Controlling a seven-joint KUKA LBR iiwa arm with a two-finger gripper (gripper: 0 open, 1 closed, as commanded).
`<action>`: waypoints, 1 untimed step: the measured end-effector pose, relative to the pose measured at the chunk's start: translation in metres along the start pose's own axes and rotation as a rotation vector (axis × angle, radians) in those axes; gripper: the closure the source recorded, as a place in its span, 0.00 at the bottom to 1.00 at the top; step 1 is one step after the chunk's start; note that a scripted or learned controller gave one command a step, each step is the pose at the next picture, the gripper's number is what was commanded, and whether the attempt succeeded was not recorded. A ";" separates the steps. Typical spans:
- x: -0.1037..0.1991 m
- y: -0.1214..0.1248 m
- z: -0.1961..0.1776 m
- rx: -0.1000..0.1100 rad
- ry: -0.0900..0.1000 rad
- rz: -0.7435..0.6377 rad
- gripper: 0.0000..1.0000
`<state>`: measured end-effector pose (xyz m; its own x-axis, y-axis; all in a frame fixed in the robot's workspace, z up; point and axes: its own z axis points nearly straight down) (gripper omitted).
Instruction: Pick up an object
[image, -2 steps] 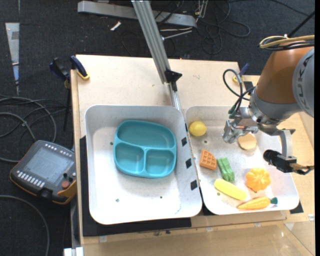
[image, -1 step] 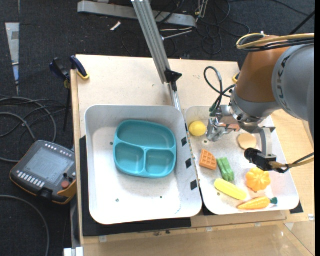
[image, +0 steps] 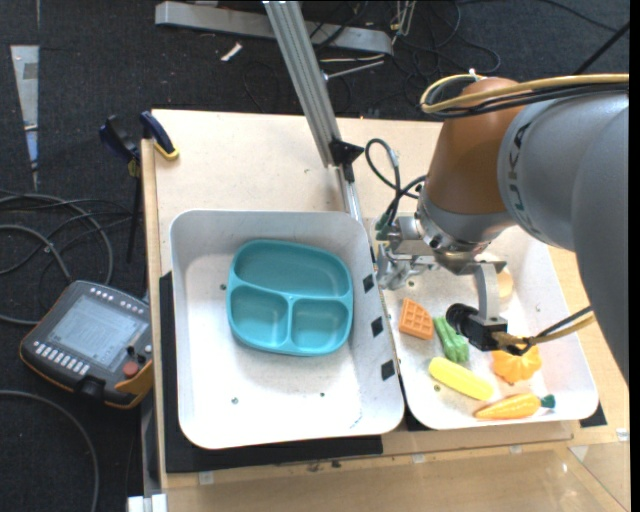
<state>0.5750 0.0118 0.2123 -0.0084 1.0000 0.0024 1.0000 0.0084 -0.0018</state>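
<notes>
The right bin (image: 570, 395) holds several toy foods. An orange waffle piece (image: 417, 320) lies near its left wall, and a green piece (image: 452, 342) sits beside it. A yellow corn-like piece (image: 460, 379), an orange pepper (image: 517, 364) and a carrot (image: 512, 405) lie toward the front. My gripper (image: 393, 272) hangs low over the bin's back left part, just above and left of the waffle. I see nothing held in it. The grey arm covers the back of the bin.
The left bin (image: 200, 400) holds a teal divided plate (image: 290, 297). A slanted metal pole (image: 310, 90) rises behind the bins' shared wall. A clamp (image: 150, 135) sits at the bench's back left corner. A teach pendant (image: 85, 345) lies on the floor to the left.
</notes>
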 end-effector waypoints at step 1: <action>0.059 -0.007 -0.015 -0.004 0.000 0.000 1.00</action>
